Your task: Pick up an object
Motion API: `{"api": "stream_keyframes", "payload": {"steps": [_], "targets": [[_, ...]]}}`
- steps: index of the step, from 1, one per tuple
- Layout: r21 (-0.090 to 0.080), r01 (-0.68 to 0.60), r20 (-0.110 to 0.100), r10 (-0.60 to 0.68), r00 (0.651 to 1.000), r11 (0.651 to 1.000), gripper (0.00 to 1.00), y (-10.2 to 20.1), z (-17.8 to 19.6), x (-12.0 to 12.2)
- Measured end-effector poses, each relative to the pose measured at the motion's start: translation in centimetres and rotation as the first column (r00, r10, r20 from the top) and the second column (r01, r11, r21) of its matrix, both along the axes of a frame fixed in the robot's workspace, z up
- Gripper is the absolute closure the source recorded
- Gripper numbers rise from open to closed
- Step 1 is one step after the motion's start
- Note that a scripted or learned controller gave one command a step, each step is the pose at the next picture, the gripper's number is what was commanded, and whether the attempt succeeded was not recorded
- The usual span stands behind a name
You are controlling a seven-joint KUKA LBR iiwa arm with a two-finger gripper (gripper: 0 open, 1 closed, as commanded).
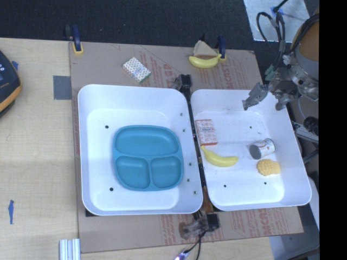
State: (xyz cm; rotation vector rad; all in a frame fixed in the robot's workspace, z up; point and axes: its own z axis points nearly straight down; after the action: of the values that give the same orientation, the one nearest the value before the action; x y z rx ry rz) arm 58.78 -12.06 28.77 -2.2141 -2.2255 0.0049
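Note:
My gripper (267, 101) hangs over the far right corner of the right bin (238, 199), with its two fingers spread apart and nothing between them. In that bin lie a yellow banana (219, 158), a small grey can on its side (262, 148), a bumpy yellow object (268, 167) and a flat red-and-white packet (206, 131). The can and the bumpy object lie nearer the front than the gripper. The banana and packet are at the bin's left side.
The left bin (92, 194) holds a blue divided plate (147, 157). On the cardboard behind the bins lie a second banana (204, 62) and a small patterned box (136, 69). Clamps sit between the bins at back (184, 82) and front (198, 226).

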Motion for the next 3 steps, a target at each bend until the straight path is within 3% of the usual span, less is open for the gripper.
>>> {"api": "stream_keyframes", "payload": {"steps": [1,2,3], "targets": [[-0.001,0.001,-0.001,-0.001,1.0,1.0,0.0,-5.6,-8.0,-2.1],[-0.001,0.0,0.0,0.0,1.0,1.0,0.0,-8.4,-19.6,-3.6],[-0.003,-0.004,0.004,0.004,1.0,1.0,1.0,-8.5,-18.3,-3.4]]}}
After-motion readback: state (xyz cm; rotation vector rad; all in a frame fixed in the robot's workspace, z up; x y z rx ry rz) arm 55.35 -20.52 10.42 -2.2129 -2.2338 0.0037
